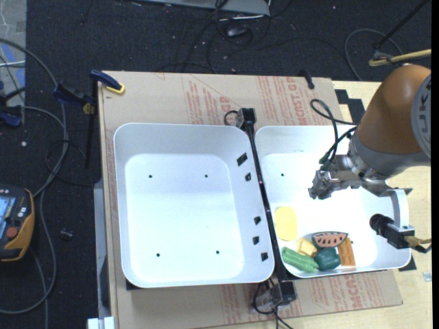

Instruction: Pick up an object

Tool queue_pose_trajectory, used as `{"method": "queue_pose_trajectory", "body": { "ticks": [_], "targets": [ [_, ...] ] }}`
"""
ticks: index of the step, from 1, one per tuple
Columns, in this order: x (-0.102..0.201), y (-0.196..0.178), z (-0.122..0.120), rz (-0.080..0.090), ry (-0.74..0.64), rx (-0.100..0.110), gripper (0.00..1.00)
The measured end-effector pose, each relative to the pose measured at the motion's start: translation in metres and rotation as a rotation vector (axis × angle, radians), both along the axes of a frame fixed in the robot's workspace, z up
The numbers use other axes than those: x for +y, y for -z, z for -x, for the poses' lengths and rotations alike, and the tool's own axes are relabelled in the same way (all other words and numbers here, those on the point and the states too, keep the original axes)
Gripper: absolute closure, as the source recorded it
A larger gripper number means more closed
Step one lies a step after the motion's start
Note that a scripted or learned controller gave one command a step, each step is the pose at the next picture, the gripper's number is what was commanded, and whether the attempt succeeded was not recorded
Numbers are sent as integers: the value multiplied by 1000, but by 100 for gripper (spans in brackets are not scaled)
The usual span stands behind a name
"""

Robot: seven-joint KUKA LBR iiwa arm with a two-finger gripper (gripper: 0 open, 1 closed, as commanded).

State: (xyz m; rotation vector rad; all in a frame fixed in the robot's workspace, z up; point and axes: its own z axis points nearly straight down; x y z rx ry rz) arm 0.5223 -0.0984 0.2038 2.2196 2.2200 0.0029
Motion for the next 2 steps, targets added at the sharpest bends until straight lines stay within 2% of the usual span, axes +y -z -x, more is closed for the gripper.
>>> {"method": "queue_pose_trajectory", "body": {
  "ticks": [1, 2],
  "targets": [
    [0, -49, -1, 0, 0, -1, 100],
    [50, -35, -10, -1, -4, 4, 100]
  ]
}}
